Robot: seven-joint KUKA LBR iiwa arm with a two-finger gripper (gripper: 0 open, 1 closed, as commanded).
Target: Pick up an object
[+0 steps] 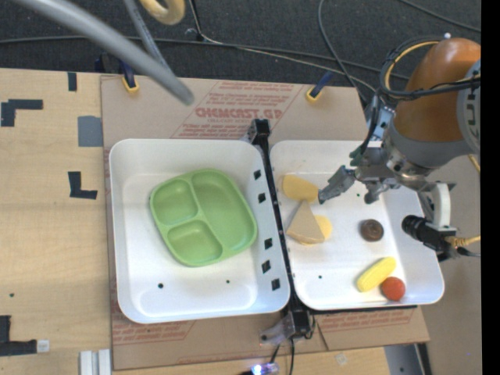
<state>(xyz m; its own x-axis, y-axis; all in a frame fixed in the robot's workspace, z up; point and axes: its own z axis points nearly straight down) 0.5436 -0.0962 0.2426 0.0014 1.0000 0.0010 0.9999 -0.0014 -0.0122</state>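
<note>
White plastic bins, two, side by side on the surface; arm over the right one, nothing picked yet.

Left bin (129, 233), well away from the hand: one green divided tray (203, 216) lying flat, filling its middle, out of easy reach. Right bin (422, 287), under the hand: loose small goods spread apart, so each can be approached singly. Hand (353, 184) hangs low over the bin's upper middle, fingers spread with nothing between them. Pale yellow wedge (306, 226), below and beside the hand. Yellow rounded piece (299, 187), just beside the nearer finger, judged the likeliest target. Yellow banana-like piece (375, 274), well below. Red ball (394, 288), touching it. Brown disc (371, 229), near, under the wrist.
</note>
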